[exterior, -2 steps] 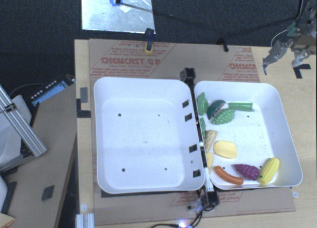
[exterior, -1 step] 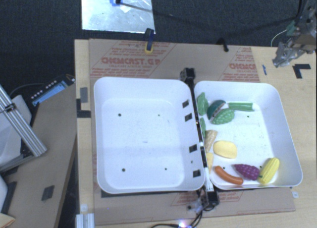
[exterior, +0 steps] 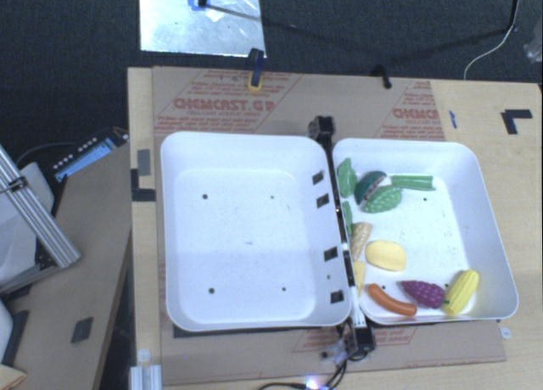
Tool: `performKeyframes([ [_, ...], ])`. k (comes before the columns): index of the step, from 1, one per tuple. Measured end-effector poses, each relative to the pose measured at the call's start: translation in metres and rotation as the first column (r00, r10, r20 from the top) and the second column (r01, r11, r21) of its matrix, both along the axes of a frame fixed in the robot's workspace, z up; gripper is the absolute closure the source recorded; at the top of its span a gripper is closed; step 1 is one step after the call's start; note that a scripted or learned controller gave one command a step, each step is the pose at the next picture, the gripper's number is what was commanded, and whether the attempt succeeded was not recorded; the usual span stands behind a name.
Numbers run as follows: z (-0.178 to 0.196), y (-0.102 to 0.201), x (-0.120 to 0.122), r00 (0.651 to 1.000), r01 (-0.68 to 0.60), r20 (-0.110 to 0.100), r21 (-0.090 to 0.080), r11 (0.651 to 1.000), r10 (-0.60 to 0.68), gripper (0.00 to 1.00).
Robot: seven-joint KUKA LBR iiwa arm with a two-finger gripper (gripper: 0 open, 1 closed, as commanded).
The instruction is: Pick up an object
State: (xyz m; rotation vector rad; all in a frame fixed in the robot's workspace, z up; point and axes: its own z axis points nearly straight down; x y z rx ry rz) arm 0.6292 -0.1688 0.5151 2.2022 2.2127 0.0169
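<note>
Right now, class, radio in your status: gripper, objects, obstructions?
Toy foods clustered in right bin, left side and front. Yellow corn, purple grapes, sausage along front wall. Nothing covering them.

A robotics lab: white bins [exterior: 246,147] on a taped cardboard-covered bench [exterior: 280,96], cables, aluminium framing [exterior: 34,214].

Small grey bit [exterior: 534,51] seen at upper right edge of view; can't be told if it's pt of arm.
</note>
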Motion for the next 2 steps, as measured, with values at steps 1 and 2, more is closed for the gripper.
performKeyframes([
  [1,0.023,0.008,-0.031,1.0,0.0,-0.015,0.005,1.0,0.0,1.0],
  [2,0.02,0.0,-0.06,1.0,0.004,-0.019,0.006,1.0,-0.004,1.0],
])
